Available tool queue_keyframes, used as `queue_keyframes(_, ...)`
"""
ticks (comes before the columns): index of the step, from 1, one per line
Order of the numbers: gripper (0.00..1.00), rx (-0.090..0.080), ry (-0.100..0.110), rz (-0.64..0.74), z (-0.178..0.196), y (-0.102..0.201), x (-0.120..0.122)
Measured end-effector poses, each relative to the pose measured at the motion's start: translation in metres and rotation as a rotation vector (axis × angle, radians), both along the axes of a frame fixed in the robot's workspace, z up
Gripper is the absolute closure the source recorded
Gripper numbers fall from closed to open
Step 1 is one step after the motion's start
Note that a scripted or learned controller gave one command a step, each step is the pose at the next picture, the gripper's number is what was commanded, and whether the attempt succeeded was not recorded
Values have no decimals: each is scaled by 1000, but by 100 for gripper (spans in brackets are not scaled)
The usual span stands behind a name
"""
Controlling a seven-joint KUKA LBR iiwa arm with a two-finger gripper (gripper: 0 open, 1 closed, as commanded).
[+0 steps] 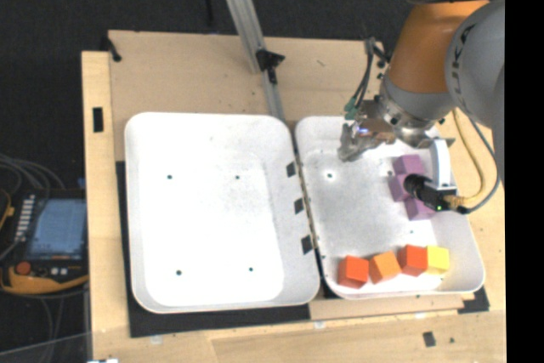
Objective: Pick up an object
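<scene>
At the far left of the frame a blue-screened pendant point(55, 232) lay beside the desk point(187, 72) with its cables. Next came the left bin point(208, 208), a shallow white tray taking up the centre-left of the picture. A metal pole point(246, 17) slanted down from the top of the frame toward the seam between the two bins.

The right bin point(357, 208) held all the candidates for picking. Along its lower edge sat a row of four blocks, touching or nearly so: a red-orange block point(354, 270), an orange block point(384, 265), a red block point(414, 258) and a yellow block point(438, 258). A purple block point(408, 176) lay at the bin's right side, partly covered by the arm's black fitting.

The gripper point(352, 142) hung at the upper left of the right bin, over bare white floor, well apart from the row and to the left of the purple block. Nothing showed between its fingers; whether they stood wide or narrow could not be told from this slant.

The likely failure from here was a grasp on nothing, since a straight descent would meet only the bin floor. Aimed at the row instead, the fingers might straddle two touching blocks or push one into the wall.
</scene>
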State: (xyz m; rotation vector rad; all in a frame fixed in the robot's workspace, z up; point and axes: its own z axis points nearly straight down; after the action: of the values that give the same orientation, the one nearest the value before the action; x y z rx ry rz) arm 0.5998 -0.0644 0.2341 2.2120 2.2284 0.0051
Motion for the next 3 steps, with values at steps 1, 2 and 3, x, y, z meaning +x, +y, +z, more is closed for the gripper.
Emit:
queue_keyframes(1, 100, 0, 0, 1, 10, 54, 10)
queue_keyframes(2, 100, 1, 0, 0, 19, 106, 27)
queue_keyframes(3, 100, -1, 3, -4, 11, 164, 36)
